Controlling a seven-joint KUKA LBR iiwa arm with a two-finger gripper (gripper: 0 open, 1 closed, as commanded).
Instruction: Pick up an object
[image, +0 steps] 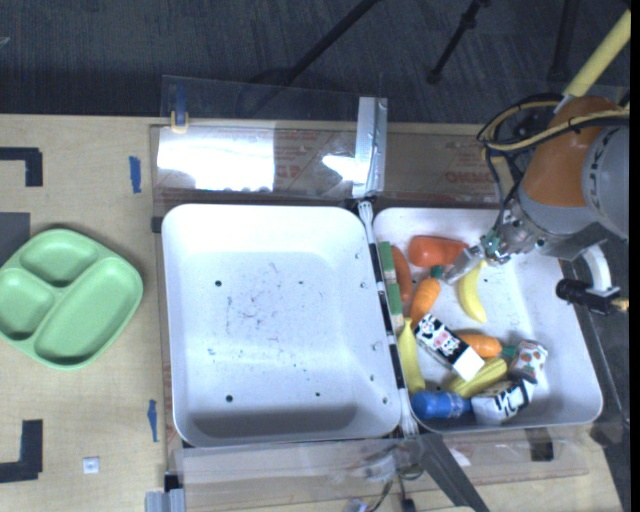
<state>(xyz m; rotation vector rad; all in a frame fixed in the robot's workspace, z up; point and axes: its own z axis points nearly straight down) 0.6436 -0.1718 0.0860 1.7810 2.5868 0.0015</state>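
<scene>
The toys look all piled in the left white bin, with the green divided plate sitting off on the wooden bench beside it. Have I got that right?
Not quite. The camera view shows the toys piled in the right white bin, under the arm. The left white bin is the one next to the green divided plate, which does sit on the wooden bench as you said.
</scene>
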